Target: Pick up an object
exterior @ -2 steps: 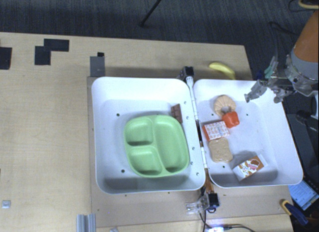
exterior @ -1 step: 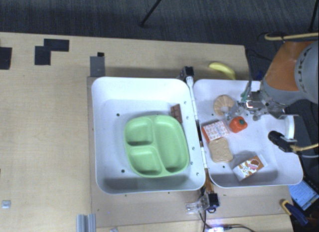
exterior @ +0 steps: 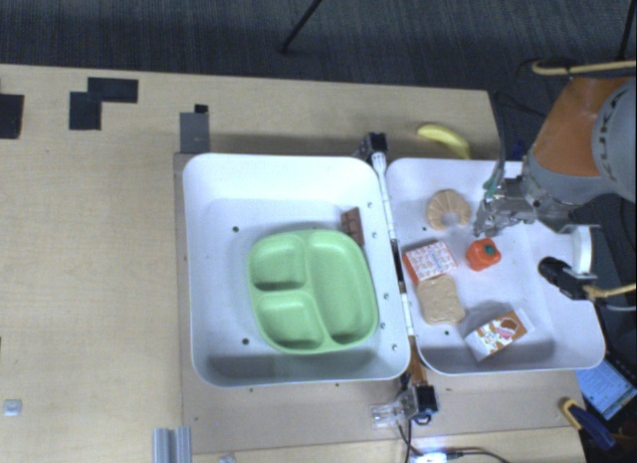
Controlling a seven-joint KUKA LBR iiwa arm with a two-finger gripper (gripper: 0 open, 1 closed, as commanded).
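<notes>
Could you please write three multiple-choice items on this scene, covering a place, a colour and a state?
1. Where is the tray?
A. left bin
B. right bin
C. on the bench

2. What colour is the tray?
A. red
B. green
C. blue

3. How does the end effector stand to the tomato?
A. beneath it
B. in the left bin, far from it
C. just above it in the view

Key: 1 A, it lies in the left bin; 2 B, it is pale green; 3 C, the tomato sits just below the end effector.
</notes>
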